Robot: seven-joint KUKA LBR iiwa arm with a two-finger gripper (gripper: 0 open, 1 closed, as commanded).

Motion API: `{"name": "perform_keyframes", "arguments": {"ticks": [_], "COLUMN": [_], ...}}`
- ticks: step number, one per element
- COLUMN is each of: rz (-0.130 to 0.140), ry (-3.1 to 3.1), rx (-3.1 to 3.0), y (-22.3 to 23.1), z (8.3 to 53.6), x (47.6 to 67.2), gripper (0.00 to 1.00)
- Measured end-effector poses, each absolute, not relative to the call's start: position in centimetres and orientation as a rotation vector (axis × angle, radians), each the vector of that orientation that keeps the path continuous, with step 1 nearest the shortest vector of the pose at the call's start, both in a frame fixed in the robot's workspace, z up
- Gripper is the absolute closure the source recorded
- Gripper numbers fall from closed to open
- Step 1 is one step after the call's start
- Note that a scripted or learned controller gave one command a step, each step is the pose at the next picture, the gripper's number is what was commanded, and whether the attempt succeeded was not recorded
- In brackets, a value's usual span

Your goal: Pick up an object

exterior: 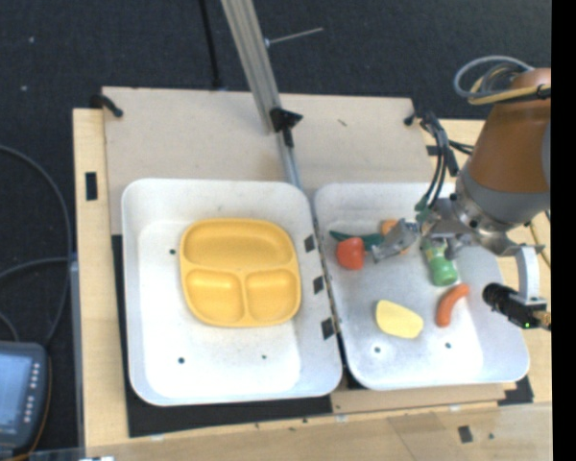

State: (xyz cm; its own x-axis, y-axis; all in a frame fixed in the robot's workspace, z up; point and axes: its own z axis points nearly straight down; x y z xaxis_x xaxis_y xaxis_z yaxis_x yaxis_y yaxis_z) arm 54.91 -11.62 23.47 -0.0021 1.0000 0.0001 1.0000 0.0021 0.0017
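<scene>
Bench with two white bins. Right bin (480, 358), near to far: yellow piece (399, 319), sausage (450, 304), green item (443, 269), tomato (350, 253). Gripper (396, 245) beside tomato; grip state cannot be told. Yellow tray (240, 271) in left bin (154, 353).

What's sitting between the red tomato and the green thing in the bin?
In the camera view, the gripper sits between the round red tomato and the green plastic object, over the right white bin.

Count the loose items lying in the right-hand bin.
4, perhaps more hidden under the arm: a red tomato at the left, a green item under the gripper, a yellow piece in front, an orange sausage right.
</scene>
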Motion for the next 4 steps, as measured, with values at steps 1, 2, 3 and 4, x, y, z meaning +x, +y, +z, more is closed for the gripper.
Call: {"name": "perform_keyframes", "arguments": {"ticks": [1,2,3,4], "rz": [0.003,-0.004,-0.005,-0.005], "ry": [2.222,2.222,2.221,2.221], "rx": [2.219,2.223,2.225,2.225], "y": [-11.6,-11.6,-11.3,-11.4], "z": [23.5,19.1,13.2,9.9], "x": [54.9,54.5,55.1,55.1], "gripper": [0.00,0.00,0.00,0.00]}}
